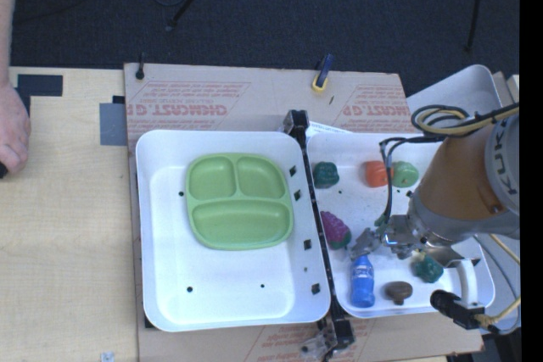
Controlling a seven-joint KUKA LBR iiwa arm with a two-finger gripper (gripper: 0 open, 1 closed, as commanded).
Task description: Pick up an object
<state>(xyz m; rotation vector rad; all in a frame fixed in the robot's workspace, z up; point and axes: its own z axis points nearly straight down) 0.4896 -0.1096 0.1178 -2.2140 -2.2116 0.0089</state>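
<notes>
over the right bin (475,182), seen from the fixed camera above, the gripper (371,240) hangs low at about five o'clock of the scene, and whether it is released or clenched cannot be told. nothing is seen between its tips. the likeliest target is judged to be the blue bottle (362,281), lying just beside and below the gripper at six o'clock from it. a good grasp would be made across the bottle's narrow width, with the descent kept clear of the purple grape cluster (334,228) at nine o'clock. the bottle is seen as a slim blue cylinder with a paler cap end, lying flat, close to the brown piece (399,292) at three o'clock.
</notes>
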